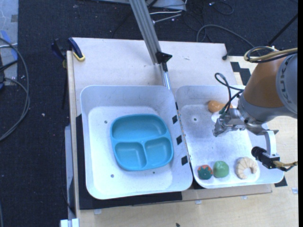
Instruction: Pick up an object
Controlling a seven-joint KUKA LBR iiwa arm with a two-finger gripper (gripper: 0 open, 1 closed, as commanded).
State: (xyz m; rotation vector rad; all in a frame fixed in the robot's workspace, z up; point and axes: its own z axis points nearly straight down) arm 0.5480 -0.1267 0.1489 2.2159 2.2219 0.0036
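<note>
The bench (199, 60) stretches away on all sides of the pincer (220, 126), pale and carrying two white bins side by side. The left bin (94, 103) lies well to the pincer's left and holds a blue divided plate (141, 142). The right bin (189, 96) sits directly under the pincer, which hangs low over the bin's middle at the end of the grey arm (272, 91) with its orange band. How far the pincer is spread cannot be told from this angle, and nothing can be made out between its tips. Just beyond the pincer, toward the bin's far wall, lies a small orange object (214, 106), partly hidden by the cable. Nearer the camera than the pincer, along the front rim, sit a cream croissant-shaped piece (246, 167), a green ball (220, 169) and a small red-and-green toy (205, 172) in a row.
</note>
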